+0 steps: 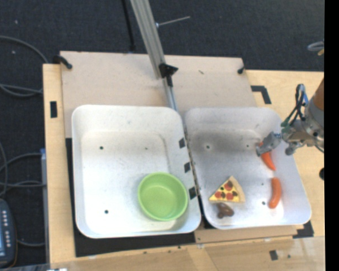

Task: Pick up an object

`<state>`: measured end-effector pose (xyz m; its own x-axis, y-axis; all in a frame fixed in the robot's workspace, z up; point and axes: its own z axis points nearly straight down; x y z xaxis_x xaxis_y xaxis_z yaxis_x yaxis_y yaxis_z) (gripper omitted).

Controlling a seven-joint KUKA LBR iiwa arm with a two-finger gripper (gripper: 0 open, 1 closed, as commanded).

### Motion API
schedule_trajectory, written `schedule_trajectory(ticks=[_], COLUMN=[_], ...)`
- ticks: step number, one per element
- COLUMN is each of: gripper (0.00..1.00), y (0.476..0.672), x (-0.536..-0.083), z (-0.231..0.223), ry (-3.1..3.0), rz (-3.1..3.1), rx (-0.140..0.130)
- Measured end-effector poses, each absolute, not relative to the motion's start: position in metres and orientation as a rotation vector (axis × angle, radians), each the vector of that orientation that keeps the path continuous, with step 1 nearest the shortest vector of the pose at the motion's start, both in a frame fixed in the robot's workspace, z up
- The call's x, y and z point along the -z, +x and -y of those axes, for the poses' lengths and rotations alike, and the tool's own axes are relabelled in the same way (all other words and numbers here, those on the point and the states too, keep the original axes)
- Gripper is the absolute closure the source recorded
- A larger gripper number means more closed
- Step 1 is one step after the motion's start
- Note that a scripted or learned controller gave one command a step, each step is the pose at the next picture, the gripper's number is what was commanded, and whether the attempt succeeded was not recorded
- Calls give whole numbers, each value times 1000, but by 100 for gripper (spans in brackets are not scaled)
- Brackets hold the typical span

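Carrot (268, 160) at the frame's right sits just under our gripper (276, 141), whose state we cannot tell, so we should lower straight and centre over it.

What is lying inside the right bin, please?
In the right bin lie a pizza slice, a brown lump just below it, and two orange carrots. The gripper covers the upper carrot's top end, so that part is hidden.

The right bin's (214, 123) left half lies open, with a pizza slice (227, 191) and sausages (275, 192) crowding its near-right.
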<state>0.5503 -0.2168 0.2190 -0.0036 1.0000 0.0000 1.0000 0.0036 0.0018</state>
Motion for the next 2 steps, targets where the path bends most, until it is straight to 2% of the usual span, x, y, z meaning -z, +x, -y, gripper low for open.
schedule_trajectory(ticks=[1,2], gripper=[0,0], y=[550,553], x=[-219,-172], z=[217,226], ry=[2217,2223], rz=[-2224,-2221], rx=[-2,6])
